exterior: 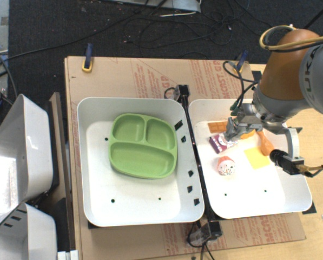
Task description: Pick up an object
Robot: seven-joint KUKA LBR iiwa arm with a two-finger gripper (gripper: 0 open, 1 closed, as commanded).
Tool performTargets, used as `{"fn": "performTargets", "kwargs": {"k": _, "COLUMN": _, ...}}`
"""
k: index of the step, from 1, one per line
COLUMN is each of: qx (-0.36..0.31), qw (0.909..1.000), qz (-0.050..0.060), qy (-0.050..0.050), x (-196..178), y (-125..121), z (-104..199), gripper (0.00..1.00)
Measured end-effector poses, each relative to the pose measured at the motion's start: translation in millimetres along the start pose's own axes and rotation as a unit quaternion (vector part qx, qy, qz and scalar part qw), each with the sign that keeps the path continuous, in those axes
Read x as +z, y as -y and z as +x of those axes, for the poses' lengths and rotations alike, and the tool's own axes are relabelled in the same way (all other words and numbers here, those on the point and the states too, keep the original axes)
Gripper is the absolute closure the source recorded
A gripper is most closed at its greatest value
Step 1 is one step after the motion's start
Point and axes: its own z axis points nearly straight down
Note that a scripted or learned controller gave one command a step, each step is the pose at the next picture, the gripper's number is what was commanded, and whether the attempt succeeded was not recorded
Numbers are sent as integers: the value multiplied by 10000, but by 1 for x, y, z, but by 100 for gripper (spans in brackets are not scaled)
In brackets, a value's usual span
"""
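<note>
The right bin (pixel 291 199) holds several small items. A purple and white packet (pixel 218 143) lies near its left wall, with a small orange piece (pixel 217 127) just behind it. A pink and white ball (pixel 226 167) sits in front of the packet. A flat yellow square (pixel 257 158) and an orange carrot-like object (pixel 265 144) lie further right. My gripper (pixel 233 132) hangs low over the back of this bin, right at the packet's right edge, and the wrist body covers what lies under it.
A green divided plate (pixel 144 145) lies in the left bin (pixel 96 199). A black divider with clips (pixel 189 145) runs between the bins. White tubs (pixel 18 156) stand off the bench to the left. Cables trail from the wrist on the right.
</note>
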Motion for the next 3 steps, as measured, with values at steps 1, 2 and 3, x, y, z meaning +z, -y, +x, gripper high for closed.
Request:
{"fn": "performTargets", "kwargs": {"k": 1, "qx": -13, "qw": 10000, "qz": -11, "qy": -5, "x": -7, "y": 1, "z": 64, "gripper": 100}}
{"fn": "performTargets", "kwargs": {"k": 2, "qx": -5, "qw": 10000, "qz": -6, "qy": 0, "x": -2, "y": -4, "z": 119, "gripper": 100}}
{"fn": "performTargets", "kwargs": {"k": 3, "qx": -14, "qw": 10000, "qz": -17, "qy": -8, "x": -18, "y": -5, "z": 178, "gripper": 100}}
